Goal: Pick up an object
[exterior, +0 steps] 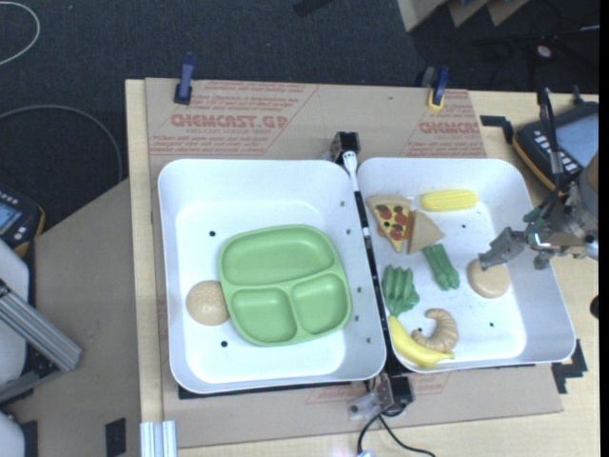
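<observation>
Approach phase is the step judged to be in hand: the two-finger gripper (506, 248) enters the camera view from the right edge and sits low over the right shallow white bin (550, 333), with nothing visible between its fingers.

Camera view, right bin. One dark fingertip (497, 253) points down and to the left, just above a round tan disc-shaped toy (488, 281). Fingertip and disc appear close or touching; contact cannot be confirmed. Whether the fingers stand apart or together cannot be told at this angle. The disc lies near the right-hand side of the bin floor, apart from the other items. To its left lies a dark green ridged pickle-shaped toy (441, 266). Further left are a pizza-slice toy with red topping (396, 223), a yellow corn-cob toy (447, 199), a green leafy bundle toy (400, 288), a tan croissant toy (441, 327) and a yellow banana toy (416, 347); the croissant rests against the banana.

Camera view, left bin. The left shallow white bin (181, 198) holds a light green three-compartment plastic tray (283, 283), with a round beige cookie-shaped toy (206, 303) just beside the tray's left edge.

Next move, as a judgement: the disc is the nearest candidate. It lies flat and low, so the fingers need to straddle its rim, descend to the bin floor, close, then lift straight up.
</observation>
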{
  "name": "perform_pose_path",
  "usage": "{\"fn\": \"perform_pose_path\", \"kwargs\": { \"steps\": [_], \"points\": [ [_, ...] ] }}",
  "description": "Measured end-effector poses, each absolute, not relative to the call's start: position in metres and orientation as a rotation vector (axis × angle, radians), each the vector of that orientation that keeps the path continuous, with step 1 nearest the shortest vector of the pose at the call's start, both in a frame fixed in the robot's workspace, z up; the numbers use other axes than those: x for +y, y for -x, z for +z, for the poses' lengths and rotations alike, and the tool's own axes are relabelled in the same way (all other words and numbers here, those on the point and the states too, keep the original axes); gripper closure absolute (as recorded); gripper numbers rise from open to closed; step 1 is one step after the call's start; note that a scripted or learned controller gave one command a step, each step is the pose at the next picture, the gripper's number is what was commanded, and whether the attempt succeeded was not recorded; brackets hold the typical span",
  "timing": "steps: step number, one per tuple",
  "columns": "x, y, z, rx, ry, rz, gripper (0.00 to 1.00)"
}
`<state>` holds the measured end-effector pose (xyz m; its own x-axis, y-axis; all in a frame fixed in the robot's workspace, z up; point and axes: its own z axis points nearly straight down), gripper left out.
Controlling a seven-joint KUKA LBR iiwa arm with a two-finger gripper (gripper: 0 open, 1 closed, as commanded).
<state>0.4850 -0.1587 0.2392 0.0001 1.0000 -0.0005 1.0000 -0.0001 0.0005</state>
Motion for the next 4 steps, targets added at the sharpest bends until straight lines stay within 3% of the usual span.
{"fn": "perform_pose_path", "kwargs": {
  "steps": [1, 2, 3, 4],
  "points": [
    [-0.111, -0.479, 0.111, 2.235, -2.227, -0.008, 0.00],
    [-0.114, -0.482, 0.128, 2.218, -2.221, 0.002, 1.00],
    [-0.098, -0.479, 0.083, 2.224, -2.223, -0.001, 1.00],
    [-0.092, -0.480, 0.084, 2.222, -2.221, 0.000, 1.00]
  ]
}}
